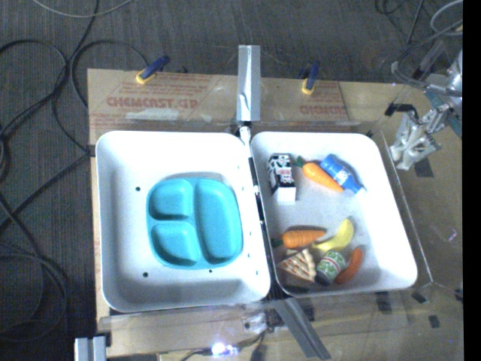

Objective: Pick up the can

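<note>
The can, small with a dark green label, lies near the front of the right bin. It is wedged between a sandwich wedge on its left and a red sausage on its right. My gripper hovers outside the bin's back right corner, over the bench and well away from the can. It is open with nothing between its fingers.
The right bin also holds a milk carton, a carrot, a blue packet, a second carrot and a banana. A blue divided plate lies in the left bin.
</note>
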`<state>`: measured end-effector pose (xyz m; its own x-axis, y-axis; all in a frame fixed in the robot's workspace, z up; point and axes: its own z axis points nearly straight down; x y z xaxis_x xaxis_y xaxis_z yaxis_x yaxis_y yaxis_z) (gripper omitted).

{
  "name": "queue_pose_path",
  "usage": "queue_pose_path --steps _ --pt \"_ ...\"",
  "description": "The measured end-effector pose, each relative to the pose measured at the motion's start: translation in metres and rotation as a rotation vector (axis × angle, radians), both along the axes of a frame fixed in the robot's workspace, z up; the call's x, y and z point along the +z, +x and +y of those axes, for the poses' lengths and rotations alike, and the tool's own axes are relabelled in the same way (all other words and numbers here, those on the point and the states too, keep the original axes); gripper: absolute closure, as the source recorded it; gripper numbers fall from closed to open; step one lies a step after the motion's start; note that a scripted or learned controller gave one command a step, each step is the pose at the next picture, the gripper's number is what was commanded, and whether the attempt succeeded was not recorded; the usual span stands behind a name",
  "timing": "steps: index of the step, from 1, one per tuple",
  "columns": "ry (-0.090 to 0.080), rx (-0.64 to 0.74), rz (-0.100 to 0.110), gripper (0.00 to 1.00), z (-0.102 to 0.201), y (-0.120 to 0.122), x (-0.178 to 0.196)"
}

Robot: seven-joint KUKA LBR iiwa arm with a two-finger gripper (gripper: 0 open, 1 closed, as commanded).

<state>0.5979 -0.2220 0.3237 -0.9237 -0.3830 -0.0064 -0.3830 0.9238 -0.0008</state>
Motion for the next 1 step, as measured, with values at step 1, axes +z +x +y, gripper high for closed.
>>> queue_pose_path --steps 1 --pt "0.0 0.399 -0.002 1.0 0.0004 0.0689 0.0145"
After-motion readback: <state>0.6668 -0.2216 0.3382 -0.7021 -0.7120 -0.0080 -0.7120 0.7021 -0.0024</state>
